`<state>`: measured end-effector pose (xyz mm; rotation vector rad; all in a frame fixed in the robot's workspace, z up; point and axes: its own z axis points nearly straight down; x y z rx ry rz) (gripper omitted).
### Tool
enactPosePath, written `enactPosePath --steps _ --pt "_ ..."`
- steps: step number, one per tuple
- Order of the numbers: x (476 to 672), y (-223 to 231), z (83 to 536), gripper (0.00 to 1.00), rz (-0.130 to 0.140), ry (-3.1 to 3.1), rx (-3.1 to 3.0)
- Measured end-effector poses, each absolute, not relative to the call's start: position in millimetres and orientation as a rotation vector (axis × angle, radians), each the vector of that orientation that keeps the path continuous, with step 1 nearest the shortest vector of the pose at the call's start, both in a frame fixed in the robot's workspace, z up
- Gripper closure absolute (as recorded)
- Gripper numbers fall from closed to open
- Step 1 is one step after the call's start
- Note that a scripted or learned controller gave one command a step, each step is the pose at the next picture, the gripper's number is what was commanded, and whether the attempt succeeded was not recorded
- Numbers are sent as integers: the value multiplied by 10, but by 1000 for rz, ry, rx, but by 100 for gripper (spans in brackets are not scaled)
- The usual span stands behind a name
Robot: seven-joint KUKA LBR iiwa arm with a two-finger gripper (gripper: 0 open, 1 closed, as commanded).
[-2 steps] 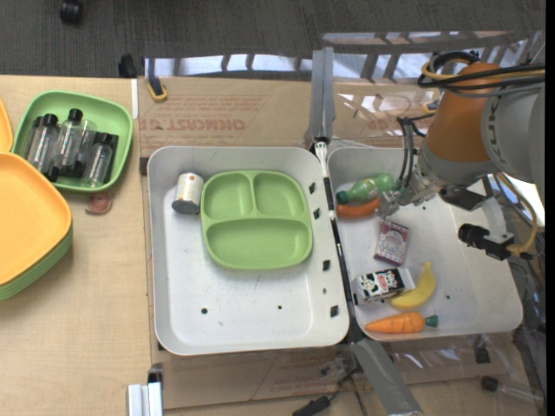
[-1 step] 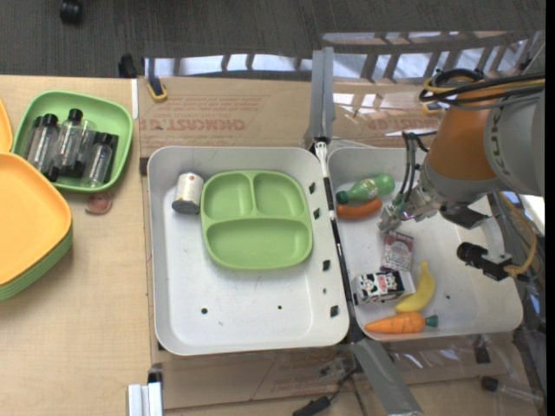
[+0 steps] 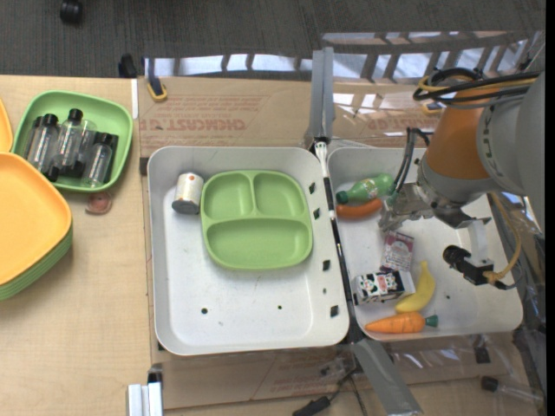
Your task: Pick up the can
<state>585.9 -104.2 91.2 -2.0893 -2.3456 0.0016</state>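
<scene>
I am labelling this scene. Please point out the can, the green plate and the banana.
can (image 3: 186,191), camera view, on its side wall.
green plate (image 3: 257,218), camera view, on its middle ridge.
banana (image 3: 420,289), camera view, on its curved middle.

One fixed cam above bench, angled down, w/ both white bins (image 3: 165,258) fully in frame.

Dark grey carpet (image 3: 260,7) beyond a wooden bench (image 3: 78,345); chair castor (image 3: 71,9) top left

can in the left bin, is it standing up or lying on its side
Lying on its side. The can shows its curved grey side, with a round end facing up-left, on the left bin floor beside the green divided plate.
</scene>
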Motion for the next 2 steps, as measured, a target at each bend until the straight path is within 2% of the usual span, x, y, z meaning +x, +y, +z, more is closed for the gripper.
enactPosePath --steps 1,2 --pt "5580 -1073 910 100 3 -2253 -2186" --pt "5578 -995 955 100 4 -1971 -2445"
